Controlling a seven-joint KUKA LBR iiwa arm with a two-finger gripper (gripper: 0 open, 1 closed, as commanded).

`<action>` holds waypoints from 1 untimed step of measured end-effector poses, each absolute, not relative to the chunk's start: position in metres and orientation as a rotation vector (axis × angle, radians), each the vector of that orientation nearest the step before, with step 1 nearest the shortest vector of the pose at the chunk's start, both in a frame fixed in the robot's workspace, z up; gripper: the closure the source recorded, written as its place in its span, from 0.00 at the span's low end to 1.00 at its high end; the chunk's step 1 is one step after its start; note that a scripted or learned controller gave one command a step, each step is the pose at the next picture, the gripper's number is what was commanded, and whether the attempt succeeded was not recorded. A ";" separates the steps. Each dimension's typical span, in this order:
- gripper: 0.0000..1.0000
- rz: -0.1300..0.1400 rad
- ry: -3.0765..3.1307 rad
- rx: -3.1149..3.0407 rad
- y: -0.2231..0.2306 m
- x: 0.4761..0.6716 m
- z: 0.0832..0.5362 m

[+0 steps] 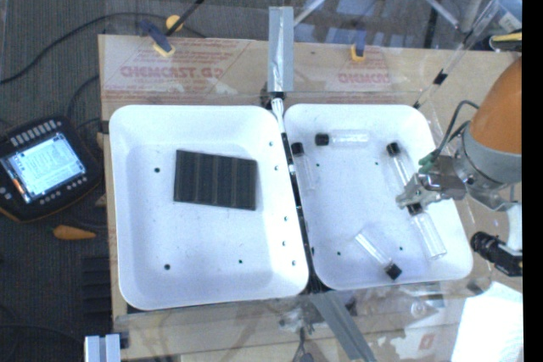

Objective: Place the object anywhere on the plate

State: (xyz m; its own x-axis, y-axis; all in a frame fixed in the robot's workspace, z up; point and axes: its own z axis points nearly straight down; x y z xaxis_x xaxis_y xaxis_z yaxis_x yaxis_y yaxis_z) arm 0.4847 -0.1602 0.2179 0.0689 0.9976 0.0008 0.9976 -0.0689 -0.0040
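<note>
While hovering over the right bin, gripper sits low by a tube at the right side. Can't tell how wide it's spread or if anything's caught. Dark plate in left bin bare, well apart. Looks like early days: grab, carry, drop all left.

2 white bins, 1 dark plate, 5 capped tubes

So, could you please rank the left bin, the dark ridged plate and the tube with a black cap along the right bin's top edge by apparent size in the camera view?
1. Left bin
2. Dark ridged plate
3. Capped tube
The gaps are plain, so no ties.
</note>
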 end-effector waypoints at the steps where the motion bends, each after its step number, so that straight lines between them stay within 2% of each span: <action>1: 1.00 0.003 -2.513 -1.878 -0.060 0.484 0.205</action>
State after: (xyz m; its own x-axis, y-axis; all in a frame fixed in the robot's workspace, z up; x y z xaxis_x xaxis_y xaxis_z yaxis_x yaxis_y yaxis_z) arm 0.4841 -0.0596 0.2053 -0.2832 0.9591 0.0024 0.9590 0.2832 -0.0042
